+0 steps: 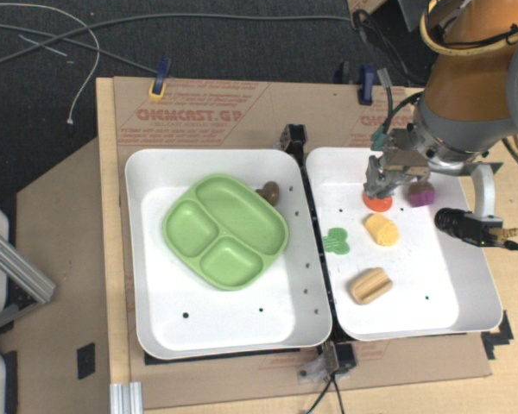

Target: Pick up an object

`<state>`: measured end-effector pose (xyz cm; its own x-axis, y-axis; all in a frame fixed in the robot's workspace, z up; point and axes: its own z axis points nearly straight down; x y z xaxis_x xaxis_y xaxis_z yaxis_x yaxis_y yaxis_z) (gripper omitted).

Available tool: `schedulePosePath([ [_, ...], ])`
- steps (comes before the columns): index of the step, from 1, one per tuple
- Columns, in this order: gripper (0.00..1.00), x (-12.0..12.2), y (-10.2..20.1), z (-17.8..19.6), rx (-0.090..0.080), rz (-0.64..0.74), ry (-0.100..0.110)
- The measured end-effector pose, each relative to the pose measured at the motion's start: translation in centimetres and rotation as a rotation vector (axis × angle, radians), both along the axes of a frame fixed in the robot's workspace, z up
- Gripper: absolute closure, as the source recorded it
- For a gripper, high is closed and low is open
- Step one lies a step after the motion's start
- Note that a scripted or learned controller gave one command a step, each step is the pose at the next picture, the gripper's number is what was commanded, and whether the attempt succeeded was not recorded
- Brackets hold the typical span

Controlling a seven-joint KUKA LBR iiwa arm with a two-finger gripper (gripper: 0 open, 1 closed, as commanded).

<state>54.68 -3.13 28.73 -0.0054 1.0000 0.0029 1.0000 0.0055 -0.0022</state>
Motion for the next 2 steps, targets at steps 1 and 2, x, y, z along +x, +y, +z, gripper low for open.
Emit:
schedulePosePath([
  [1,1.00,0.5,5.0,-0.4,0.000,0.000,-0.001],
  [2,1.00,1.0,10.1,-1.2,-0.001,0.000,-0.001],
])
